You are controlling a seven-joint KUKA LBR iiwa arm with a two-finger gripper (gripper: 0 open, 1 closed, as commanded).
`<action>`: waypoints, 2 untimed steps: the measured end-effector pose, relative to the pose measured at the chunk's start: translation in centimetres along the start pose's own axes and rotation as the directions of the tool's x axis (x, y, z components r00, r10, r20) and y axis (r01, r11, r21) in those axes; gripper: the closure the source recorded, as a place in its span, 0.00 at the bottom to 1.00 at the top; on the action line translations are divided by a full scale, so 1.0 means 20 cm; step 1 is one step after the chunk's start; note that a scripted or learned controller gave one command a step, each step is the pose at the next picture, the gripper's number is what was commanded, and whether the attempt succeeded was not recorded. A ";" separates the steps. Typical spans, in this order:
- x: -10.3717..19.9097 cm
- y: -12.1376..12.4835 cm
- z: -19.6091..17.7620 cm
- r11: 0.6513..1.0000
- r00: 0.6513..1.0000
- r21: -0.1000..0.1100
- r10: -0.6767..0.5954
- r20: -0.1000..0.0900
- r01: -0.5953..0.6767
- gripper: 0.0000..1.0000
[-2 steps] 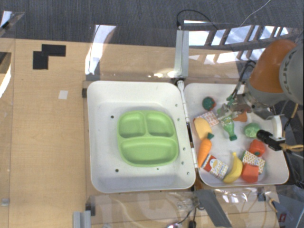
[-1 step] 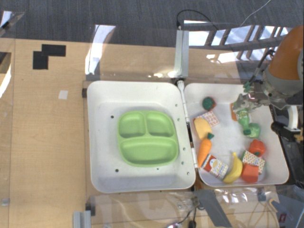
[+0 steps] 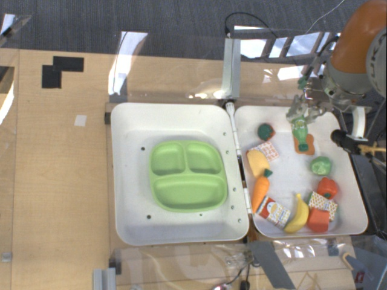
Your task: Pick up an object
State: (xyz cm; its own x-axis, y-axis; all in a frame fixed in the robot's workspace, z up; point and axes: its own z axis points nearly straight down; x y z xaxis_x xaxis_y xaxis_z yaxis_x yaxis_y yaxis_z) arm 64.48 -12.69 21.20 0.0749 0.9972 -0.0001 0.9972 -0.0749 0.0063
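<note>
Directly under the tool [image 3: 300, 118], in the right bin [image 3: 354, 180], a green-topped orange toy [image 3: 302, 139] lies just below its fingertips; whether it is gripped cannot be told. Left of that toy sits a dark green ball [image 3: 265, 130]. Bins rest on a wooden worktop [image 3: 54, 180]; dark carpet [image 3: 151, 8] lies beyond.

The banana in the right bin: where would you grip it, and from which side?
Grip the banana across its narrow middle, coming straight down from above. It lies flat, curved, with a small carton close on one side and a red block on the other, so I'd set the fingers across the curve where gaps look widest.
</note>
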 end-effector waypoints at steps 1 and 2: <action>-0.18 0.14 -0.57 1.000 1.000 -0.002 0.011 0.001 -0.011 1.00; 0.04 0.09 -0.36 0.828 0.828 -0.002 -0.561 0.000 0.561 1.00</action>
State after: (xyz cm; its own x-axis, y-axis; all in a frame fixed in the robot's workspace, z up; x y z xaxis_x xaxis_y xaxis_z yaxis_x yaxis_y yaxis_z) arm 66.33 -12.02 28.51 -0.4972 0.8676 -0.0041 0.8676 0.4972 0.0068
